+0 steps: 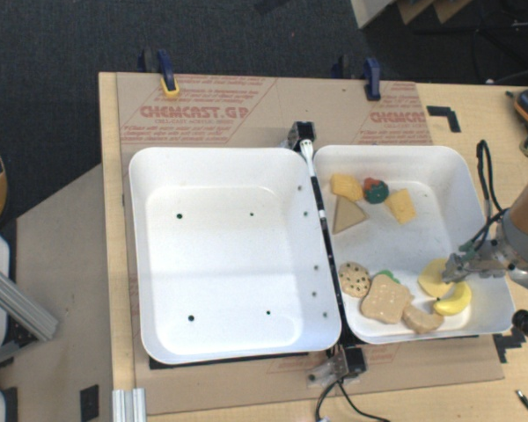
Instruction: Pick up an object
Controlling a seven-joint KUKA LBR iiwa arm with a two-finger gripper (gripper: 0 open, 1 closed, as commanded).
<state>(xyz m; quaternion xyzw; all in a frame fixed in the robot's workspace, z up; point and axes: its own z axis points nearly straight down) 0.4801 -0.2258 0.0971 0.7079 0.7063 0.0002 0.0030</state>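
Note:
The right bin (440, 161) holds several toy foods. At its back lie a yellow piece (346, 185), a red and green tomato (375, 191), a yellow cheese block (401, 207) and a tan wedge (348, 215). Along the front are a chocolate-chip cookie (355, 279), a bread slice (386, 301), a smaller tan piece (421, 318), a banana (455, 301) and a round yellow slice (432, 280). My gripper (462, 267) reaches in from the right and hangs low at the right edge of the yellow slice, just above the banana.
The left bin (150, 236) adjoins the right one along a shared black-clipped rim (317, 209). Both rest on a brown cardboard sheet (246, 104) with blue clamps at the back. A black cable (482, 170) loops over the right bin's far right wall.

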